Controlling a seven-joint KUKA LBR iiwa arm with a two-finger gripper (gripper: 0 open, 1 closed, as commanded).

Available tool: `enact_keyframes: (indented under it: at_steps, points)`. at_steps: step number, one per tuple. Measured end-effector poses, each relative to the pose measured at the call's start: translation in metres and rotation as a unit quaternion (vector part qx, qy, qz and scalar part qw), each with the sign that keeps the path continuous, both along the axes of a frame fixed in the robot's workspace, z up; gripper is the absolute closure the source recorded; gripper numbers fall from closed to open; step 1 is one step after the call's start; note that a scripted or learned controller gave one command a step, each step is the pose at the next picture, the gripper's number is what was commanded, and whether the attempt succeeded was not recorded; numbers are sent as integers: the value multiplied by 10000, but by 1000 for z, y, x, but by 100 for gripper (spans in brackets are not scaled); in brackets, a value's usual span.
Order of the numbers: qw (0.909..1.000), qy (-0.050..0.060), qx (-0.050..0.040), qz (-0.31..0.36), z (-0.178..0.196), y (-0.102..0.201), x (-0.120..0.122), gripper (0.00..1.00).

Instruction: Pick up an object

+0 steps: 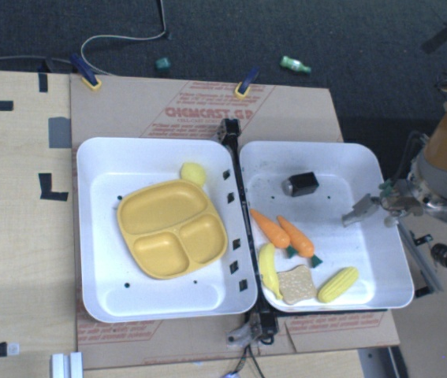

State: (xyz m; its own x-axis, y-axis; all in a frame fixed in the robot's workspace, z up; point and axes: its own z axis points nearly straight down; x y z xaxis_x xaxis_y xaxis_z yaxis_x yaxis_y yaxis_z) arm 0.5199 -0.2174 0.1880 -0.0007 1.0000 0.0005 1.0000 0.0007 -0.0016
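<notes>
The arm (437, 160) is cut off at the right edge. The lemon (194, 173) hides partly behind the yellow tray (172, 228); the bread slice (296, 284) overlaps the banana (268, 268).

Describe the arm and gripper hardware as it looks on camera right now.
The arm is grey metal with an orange band above the wrist. Its gripper is grey, with slim metallic fingers reaching over the right bin's rim. No markings are legible.

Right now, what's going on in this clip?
A robot arm reaches in over the right bin, its gripper hanging above bare floor near the right wall with nothing between its fingers. The toy food sits untouched: two carrots, a banana, a bread slice, a corn cob and a black block.
</notes>
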Motion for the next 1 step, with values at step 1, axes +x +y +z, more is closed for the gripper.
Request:
enact_keyframes:
  at_steps: [1]
  points:
    - [10000,-6,0,9,-97,59,81,0]
